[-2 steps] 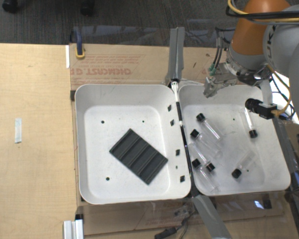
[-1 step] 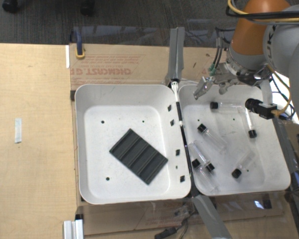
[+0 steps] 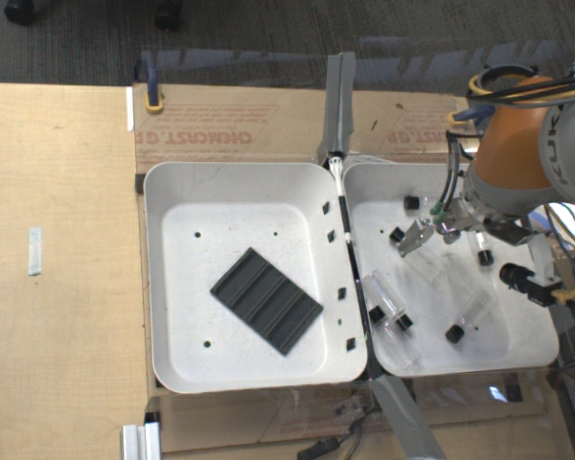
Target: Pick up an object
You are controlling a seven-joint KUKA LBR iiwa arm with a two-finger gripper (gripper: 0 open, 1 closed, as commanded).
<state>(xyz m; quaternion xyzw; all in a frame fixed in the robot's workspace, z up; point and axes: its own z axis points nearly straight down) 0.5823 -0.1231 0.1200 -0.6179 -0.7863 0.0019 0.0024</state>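
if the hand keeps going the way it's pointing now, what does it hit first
The hand points down and toward the camera view's left, over the right bin. Straight on, it would probably meet the bin's white floor first, close to a small black piece near its tip. Depth is hard to judge from above.

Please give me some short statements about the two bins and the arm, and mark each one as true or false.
1. The dark grey ribbed rectangular slab lies in the left white bin. True.
2. The slab lies square to the bin walls. False: it is turned diagonally.
3. The grey arm with the orange band is above the right white bin. True.
4. The gripper holds the ribbed slab. False: the slab lies in the other bin, apart from the gripper.
5. Several small black pieces lie in the right bin. True.
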